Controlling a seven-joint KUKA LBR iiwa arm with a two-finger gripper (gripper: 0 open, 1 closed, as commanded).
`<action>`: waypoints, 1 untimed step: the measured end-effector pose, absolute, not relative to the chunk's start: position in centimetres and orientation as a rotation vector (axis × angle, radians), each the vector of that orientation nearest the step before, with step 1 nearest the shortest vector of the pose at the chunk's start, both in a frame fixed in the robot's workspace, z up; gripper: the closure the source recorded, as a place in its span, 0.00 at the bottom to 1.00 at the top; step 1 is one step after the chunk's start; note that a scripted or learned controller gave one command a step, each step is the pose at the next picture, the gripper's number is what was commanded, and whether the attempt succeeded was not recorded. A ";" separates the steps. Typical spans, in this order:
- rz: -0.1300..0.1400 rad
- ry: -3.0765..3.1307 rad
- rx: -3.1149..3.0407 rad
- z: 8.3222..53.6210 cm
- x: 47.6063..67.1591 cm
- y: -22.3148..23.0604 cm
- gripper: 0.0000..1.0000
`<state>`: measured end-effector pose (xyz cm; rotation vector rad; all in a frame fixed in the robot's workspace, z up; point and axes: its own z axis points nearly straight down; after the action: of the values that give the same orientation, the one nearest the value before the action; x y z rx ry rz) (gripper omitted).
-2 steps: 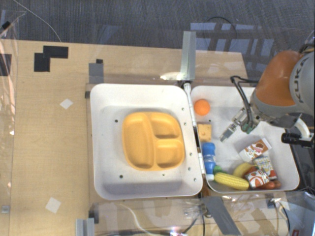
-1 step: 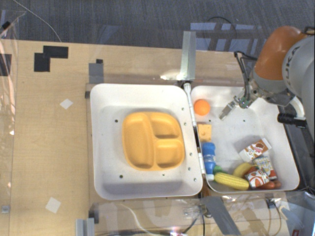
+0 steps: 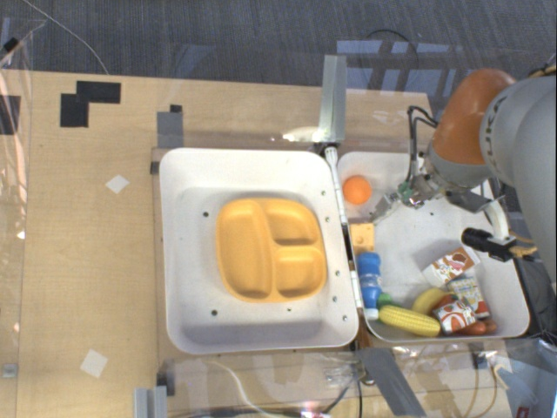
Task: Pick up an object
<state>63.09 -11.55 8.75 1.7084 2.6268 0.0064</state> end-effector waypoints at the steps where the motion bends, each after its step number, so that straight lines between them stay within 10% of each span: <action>1: 0.003 2.634 1.682 16.1 60.2 -19.6 0.00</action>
<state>60.20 -19.60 16.08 1.6818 2.6343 0.0033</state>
